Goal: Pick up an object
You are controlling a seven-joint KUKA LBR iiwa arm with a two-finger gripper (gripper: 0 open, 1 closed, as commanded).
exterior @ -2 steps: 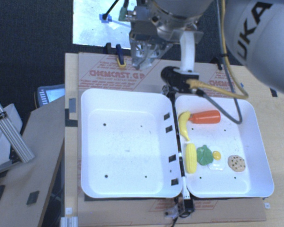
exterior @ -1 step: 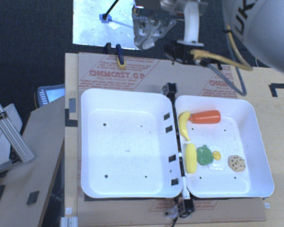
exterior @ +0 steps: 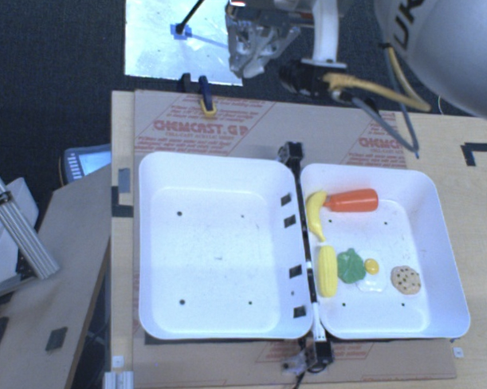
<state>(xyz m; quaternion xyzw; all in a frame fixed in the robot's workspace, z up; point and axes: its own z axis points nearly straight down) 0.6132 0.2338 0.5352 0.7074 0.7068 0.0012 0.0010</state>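
The right bin holds several toy foods. An orange carrot lies at its back, touching the top of a yellow banana by the left wall. In front of the banana lies a yellow corn cob, with a green leafy piece beside it. Right of those are a small fried egg and a speckled cookie. My gripper hangs high beyond the bins' far side, above the bench's back edge and well clear of every object. Nothing is visible in it.
The left bin sits beside the right one, with black clips along the shared wall. A yellow-and-black clamp stands on the cardboard at the back. Cables trail from the arm over the back right.
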